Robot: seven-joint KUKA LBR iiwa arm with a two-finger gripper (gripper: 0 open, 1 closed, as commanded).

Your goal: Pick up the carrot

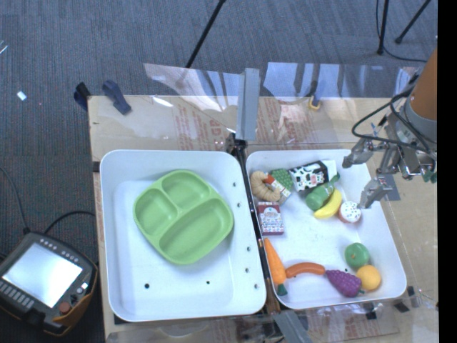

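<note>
Fingers (374, 191) hang open over the right bin (394, 252), carrot (275, 263) apart.

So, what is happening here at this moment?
A robot arm reaches in over the right bin, and its hand hangs near the bin's upper right corner, above the toy food. The carrot lies at the bin's left wall, low down, beside a red sausage, not yet picked up. The green plate sits in the left bin.

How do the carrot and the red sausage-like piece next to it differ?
The carrot is orange with a green end and runs up-down against the right bin's left wall; the sausage is reddish, curved and lies crosswise. The carrot tapers; the sausage has rounded ends. Both lie flat in the right bin.
</note>
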